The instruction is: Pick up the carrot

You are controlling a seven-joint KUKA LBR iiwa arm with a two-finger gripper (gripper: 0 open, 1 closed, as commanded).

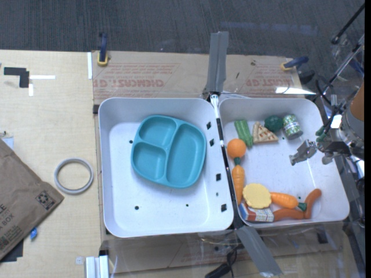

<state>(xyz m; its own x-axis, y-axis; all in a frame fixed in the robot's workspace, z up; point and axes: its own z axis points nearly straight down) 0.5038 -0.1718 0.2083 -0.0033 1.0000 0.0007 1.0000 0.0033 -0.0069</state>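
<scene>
Quick rundown for you: the carrot (283, 200) is in the right bin (324, 117), lying near the front wall. It's flat and roughly sideways, with its green end pointing right. Its left tip sits just beside a yellow disc (257, 196), and a reddish sausage (313, 198) leans at a tilt just off its right end. There's more red and white stuff right in front of it against the wall, too jumbled to name.

Heads up, there's also a tapered orange piece (237, 181) running along the left wall of that bin, just under an orange ball (236, 148). It looks pretty carrot-like too, so don't mix them up.

The gripper (302, 153) is over the right side of the same bin, up and to the right of the carrot and clearly apart from it. You can't tell from this angle whether it's open or closed, and it isn't touching any of the toys.

At the back of that bin you've got a green cucumber (243, 133), a pizza slice (265, 135), broccoli (273, 122) and a can (291, 126).

The left bin (116, 201) holds a teal plate (168, 152). A tape ring (73, 175) sits out on the bench to the left.
</scene>
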